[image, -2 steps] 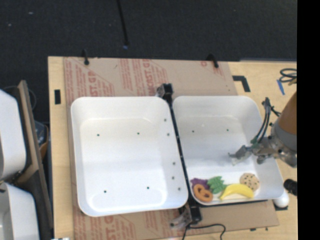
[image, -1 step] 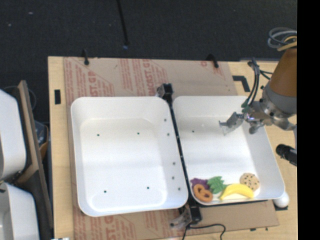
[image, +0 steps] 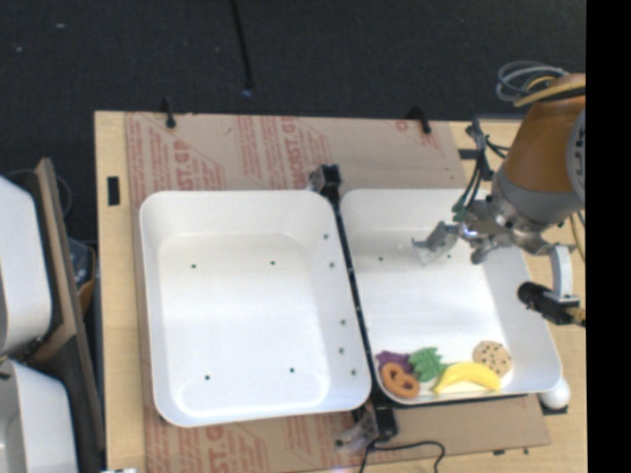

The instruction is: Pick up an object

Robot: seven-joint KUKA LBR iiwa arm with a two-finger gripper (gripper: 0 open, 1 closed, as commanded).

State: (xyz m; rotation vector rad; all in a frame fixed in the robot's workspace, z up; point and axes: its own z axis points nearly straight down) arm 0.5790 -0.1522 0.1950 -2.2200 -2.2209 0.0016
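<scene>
Several toy foods lie along the front edge of the right bin (image: 414,294): a brown pretzel (image: 399,381), a purple grape bunch (image: 390,362), a green leafy piece (image: 427,362), a yellow banana (image: 467,377) and a round cookie (image: 492,358). My gripper (image: 455,246) hangs over the back half of that bin, well behind the foods. It is open, its two grey fingers spread apart with nothing between them.
The left bin (image: 246,304) sits beside the right one, with a black clip (image: 326,178) at the back of the divider. The orange band of the arm (image: 544,146) rises at the right. A white ball (image: 557,395) lies by the right bin's front corner.
</scene>
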